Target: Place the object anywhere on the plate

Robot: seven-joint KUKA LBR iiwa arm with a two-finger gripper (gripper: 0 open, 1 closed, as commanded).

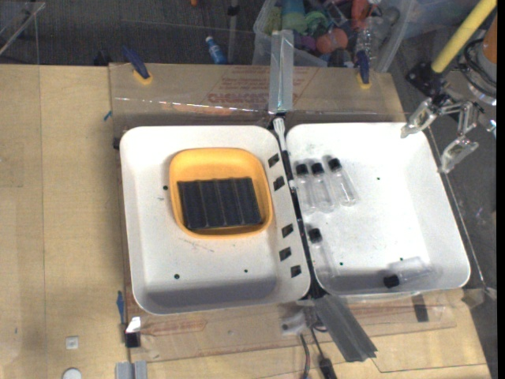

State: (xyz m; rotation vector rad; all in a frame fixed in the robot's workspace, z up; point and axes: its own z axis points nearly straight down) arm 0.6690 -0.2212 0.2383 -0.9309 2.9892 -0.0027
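Clearly the claw [439,136] hangs spread wide, holding nothing, above the right bin's [442,212] corner.

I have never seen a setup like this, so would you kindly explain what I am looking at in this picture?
This is one camera fixed above a bench, looking down at a slant on two shallow white bins. The left bin holds a square orange plate with a dark ribbed block lying on it. The right bin holds three clear vials with black caps near its left wall and another clear capped vial near its front edge. At the upper right, the robot arm's metal two-finger gripper hangs over the right bin's far corner, holding nothing.
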